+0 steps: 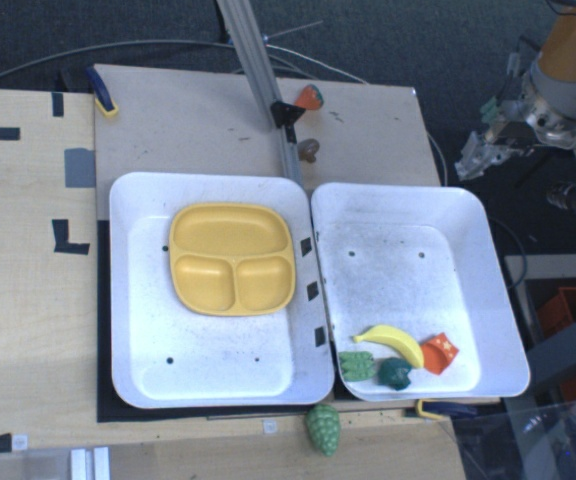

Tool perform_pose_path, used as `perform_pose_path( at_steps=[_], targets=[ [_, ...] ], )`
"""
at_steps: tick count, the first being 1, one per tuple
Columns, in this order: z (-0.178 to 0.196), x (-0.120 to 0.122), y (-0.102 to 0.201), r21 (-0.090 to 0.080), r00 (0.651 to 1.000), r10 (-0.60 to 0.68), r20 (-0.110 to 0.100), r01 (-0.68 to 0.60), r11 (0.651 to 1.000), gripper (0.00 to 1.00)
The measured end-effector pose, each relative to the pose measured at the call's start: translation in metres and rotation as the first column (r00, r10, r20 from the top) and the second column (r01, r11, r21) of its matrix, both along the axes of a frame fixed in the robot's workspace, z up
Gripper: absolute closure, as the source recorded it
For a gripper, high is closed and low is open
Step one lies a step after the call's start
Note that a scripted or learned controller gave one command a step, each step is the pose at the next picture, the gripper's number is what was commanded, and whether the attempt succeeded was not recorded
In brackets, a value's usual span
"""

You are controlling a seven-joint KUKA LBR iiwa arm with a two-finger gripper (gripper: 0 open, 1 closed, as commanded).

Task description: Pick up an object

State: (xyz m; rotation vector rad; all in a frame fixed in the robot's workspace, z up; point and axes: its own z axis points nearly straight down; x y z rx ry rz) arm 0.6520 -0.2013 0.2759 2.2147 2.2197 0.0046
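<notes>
Two shallow white bins sit side by side on the worktop (208,118). The left bin (128,298) contains a yellow divided tray (233,258) with three compartments, lying flat in the bin's upper half.

The right bin (468,228) contains four small items grouped at its lower edge: a yellow banana (393,342), curved and lying flat; an orange-red block (439,352) just right of the banana; a light green object (357,366) at the lower left corner; and a dark green object (395,373) beside it, below the banana.

A bumpy green object (323,428) lies on the worktop outside the bins, just below their shared lower edge.

The arm (560,58) stands at the upper right, outside the right bin and well apart from the items. The tool (480,154) points down and to the left, off the worktop. Whether its fingers are spread or pressed together cannot be told.
</notes>
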Motion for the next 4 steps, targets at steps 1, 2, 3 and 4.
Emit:
perform_pose_path(
  at_steps=[1,2,3,4],
  targets=[
    [0.004,0.000,0.000,0.001,1.000,-0.001,-0.006,0.001,1.000,1.00],
    [-0.015,-0.001,0.054,0.003,1.000,0.003,-0.009,-0.003,1.000,1.00],
    [-0.012,0.002,0.112,0.003,1.000,0.005,-0.008,-0.005,1.000,1.00],
    [-0.011,-0.003,0.160,0.003,1.000,0.004,-0.008,-0.004,1.000,1.00]
  ],
)
